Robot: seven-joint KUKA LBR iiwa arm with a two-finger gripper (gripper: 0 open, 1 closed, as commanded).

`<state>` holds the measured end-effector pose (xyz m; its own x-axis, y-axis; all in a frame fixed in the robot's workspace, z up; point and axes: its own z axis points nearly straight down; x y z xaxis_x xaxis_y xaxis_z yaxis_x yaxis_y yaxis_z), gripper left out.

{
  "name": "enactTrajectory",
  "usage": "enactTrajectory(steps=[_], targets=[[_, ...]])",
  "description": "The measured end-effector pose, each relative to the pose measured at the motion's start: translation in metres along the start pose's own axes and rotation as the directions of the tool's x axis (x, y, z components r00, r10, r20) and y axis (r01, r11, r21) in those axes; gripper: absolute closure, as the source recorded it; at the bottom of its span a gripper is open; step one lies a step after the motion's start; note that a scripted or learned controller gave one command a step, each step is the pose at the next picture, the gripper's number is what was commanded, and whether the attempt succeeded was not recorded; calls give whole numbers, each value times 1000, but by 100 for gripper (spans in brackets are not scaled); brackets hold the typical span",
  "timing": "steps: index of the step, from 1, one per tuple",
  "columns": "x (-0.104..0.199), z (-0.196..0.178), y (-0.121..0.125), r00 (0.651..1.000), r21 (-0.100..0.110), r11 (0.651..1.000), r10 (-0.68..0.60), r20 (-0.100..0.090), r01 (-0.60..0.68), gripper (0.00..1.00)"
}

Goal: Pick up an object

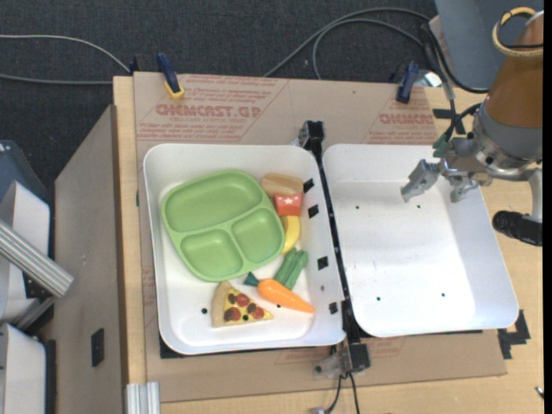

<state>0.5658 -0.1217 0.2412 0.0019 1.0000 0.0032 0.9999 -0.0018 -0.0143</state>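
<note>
The pincer (440, 182) hangs over the far right part of the right bin (483, 309), its two fingers spread wide with nothing between them. Under it lies bare white floor. Everything worth picking sits well off to its left, past the divider (332, 231), in the left bin (155, 231). Nearest across that divider are the bread (281, 184) and the red block (288, 203), with the banana (292, 231) just below them. Further left and nearer the camera lie the green pod (291, 268), the carrot (285, 295) and the pizza slice (238, 306). The green tray (222, 224) fills the side farthest from the pincer.

The risk, as I judge it, is closing on nothing: a descent here meets only bin floor. Across the divider, the toys lie packed against the tray's edge and each other, so a finger may land on a neighbour, or on the tray rim, and push the target aside.
</note>
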Motion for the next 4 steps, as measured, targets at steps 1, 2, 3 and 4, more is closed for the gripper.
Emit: enactTrajectory(steps=[1,2,3,4], targets=[[0,-6,2,1000,-12,1000,-3,2,3,0],[-1,57,4,1000,-5,1000,-1,0,1,0],[3,120,3,1000,-5,1000,-2,0,2,0],[4,158,3,1000,-8,1000,-2,1,2,0]])
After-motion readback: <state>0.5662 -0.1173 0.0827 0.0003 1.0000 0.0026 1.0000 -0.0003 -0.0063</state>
